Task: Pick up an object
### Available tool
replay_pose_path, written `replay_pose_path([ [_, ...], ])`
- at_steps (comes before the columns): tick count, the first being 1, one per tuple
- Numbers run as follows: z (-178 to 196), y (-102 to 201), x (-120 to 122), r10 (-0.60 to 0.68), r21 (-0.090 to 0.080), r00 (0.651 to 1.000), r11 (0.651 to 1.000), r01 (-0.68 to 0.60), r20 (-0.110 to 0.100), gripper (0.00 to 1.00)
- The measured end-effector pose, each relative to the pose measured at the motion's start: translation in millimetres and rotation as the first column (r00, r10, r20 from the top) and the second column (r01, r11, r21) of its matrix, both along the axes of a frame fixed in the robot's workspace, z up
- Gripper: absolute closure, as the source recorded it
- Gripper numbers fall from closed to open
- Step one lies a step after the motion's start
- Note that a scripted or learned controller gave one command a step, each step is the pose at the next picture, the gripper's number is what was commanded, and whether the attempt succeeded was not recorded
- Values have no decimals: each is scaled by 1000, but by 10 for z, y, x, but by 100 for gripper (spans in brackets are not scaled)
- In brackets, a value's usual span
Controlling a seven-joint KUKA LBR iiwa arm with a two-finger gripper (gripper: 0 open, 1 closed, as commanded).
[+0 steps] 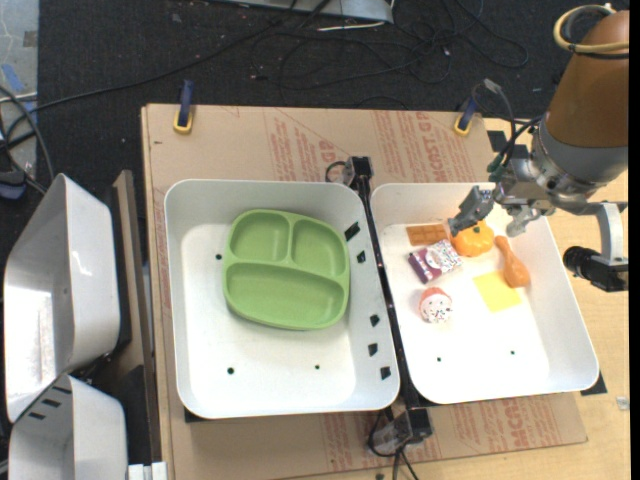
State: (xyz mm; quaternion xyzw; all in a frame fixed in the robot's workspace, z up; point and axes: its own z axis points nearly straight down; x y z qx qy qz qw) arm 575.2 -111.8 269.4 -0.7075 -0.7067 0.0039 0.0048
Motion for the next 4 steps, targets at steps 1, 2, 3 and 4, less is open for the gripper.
replay_pose_path([
  [1,62,2,20,2,-2,1000,1000,-2,12,0],
  [2,-445,-96,24,-1,-2,1000,1000,1,8,0],
  [3,-1073,-143,12,-1,-1,1000,1000,1,7,0],
  [4,-1619,-103,-97,-1,0,1000,1000,1,7,0],
])
